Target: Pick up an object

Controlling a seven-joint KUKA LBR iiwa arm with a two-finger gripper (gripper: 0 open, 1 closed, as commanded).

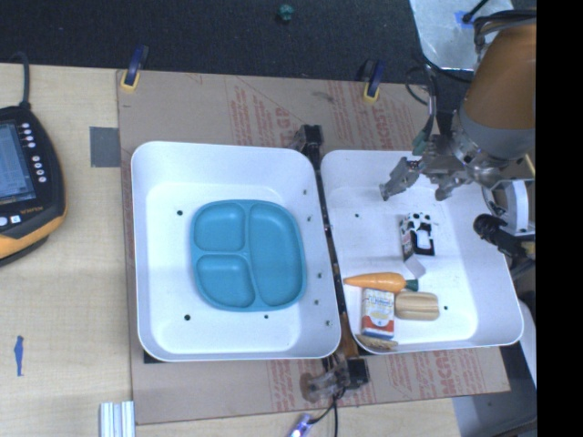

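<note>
Currently, gripper (421, 182): we are hovering it over the right bin's (364, 167) far end, fingers spread, pinching nothing.
Objects: we are seeing a carrot (373, 281), a small carton (378, 315), a tan block (416, 307) and a black-and-white piece (418, 235) crowding the near half, likely just where they landed.
Left bin (155, 244): we are finding a blue divided plate (246, 254) lying flat.
Surroundings: we are working on cardboard (228, 107) clamped to a wooden bench (55, 335), a pendant (23, 180) lying at left.

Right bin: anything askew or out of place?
The small printed carton overhangs the right white bin at its near rim, tilted over the edge. The orange carrot and tan wooden block lie beside it.
</note>
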